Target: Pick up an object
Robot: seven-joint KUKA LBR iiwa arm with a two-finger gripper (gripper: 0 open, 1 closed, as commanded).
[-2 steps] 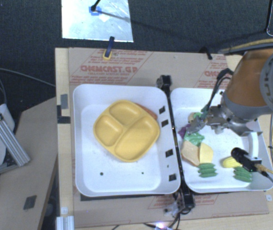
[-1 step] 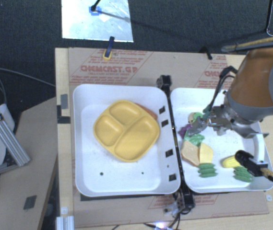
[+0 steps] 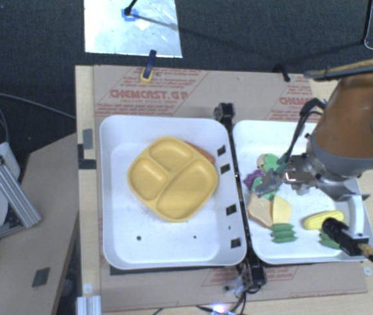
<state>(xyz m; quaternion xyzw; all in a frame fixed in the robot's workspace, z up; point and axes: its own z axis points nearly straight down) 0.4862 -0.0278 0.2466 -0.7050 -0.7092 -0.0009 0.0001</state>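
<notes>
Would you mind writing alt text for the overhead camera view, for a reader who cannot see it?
A grey and orange robot arm reaches from the right into the right white bin, its gripper low over a cluster of small toy foods. The left white bin holds a yellow divided plate. Both bins sit side by side on a bench.

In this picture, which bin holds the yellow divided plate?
The left bin: the yellow divided plate lies there. The right bin holds small toy foods.
</notes>
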